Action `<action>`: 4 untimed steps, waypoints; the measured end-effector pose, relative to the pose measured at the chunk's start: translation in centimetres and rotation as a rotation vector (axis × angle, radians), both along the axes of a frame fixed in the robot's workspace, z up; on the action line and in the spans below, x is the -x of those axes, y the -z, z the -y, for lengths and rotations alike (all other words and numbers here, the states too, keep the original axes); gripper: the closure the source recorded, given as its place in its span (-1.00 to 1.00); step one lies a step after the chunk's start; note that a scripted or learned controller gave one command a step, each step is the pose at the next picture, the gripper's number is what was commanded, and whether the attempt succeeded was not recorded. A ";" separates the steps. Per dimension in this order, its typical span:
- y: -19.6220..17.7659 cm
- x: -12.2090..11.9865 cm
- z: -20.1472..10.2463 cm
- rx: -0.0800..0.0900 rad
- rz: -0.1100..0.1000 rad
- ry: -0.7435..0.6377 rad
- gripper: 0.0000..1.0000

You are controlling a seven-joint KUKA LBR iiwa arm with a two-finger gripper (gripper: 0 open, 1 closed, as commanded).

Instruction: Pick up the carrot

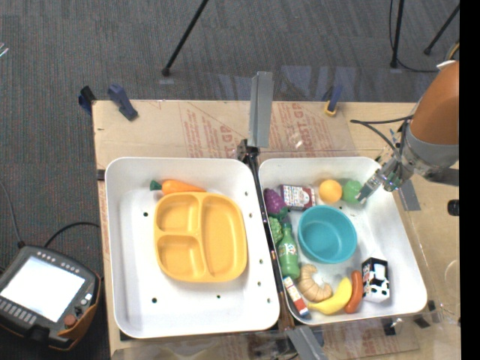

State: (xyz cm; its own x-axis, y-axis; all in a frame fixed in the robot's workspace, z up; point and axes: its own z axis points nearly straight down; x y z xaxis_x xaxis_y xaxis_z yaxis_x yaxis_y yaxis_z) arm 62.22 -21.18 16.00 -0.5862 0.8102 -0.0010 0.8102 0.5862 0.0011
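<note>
Overhead, carrot point(182, 187) beside yellow tray point(200, 237) (no legible labels); tool point(367, 191) state unclear.

The arm point(437, 118) runs off the right edge, so most of it is cut away. The gripper point(367, 191) is blurred at its tip, and whether it touches the green thing point(352, 191) beneath cannot be told. The carrot point(180, 187) lies partly tucked behind the far rim of the yellow plate point(200, 237). The tablet point(46, 289) at near left is cropped.
</note>
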 end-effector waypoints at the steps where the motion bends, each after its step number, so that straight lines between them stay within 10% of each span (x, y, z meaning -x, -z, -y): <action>1: 7.1 3.6 -4.5 -0.002 -0.006 0.149 1.00; 2: -1.2 0.1 -1.4 0.001 0.006 0.281 1.00; 3: 3.2 10.9 -2.1 -0.003 -0.009 0.180 1.00; 4: 5.5 4.7 -7.3 -0.003 -0.003 0.230 1.00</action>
State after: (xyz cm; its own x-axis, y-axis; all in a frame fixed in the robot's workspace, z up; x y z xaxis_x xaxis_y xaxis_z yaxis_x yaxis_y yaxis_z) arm 57.52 -13.86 10.49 -0.3856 0.9227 0.0031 0.9227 0.3856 0.0003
